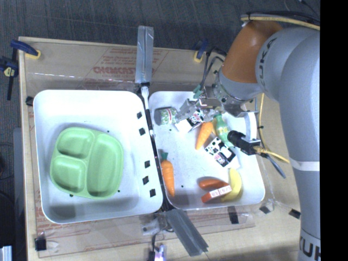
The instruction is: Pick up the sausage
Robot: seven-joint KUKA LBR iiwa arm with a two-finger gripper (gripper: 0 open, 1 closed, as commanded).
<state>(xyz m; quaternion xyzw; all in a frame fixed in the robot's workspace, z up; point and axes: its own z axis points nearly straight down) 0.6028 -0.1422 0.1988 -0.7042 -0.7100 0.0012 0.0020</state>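
A wooden bench (81, 69) on dark carpet bears two shallow white bins side by side. The grey arm (293, 91) with its orange band reaches in from the right over the right bin (182, 192). The left bin (43, 107) holds a green divided plate (87, 162). The gripper (202, 106) hovers at the right bin's far side; whether it is parted or closed cannot be told. The sausage (211, 183) lies near that bin's front right corner, beside a banana (235, 185). Two carrots (168, 177) (204, 134) lie there too.
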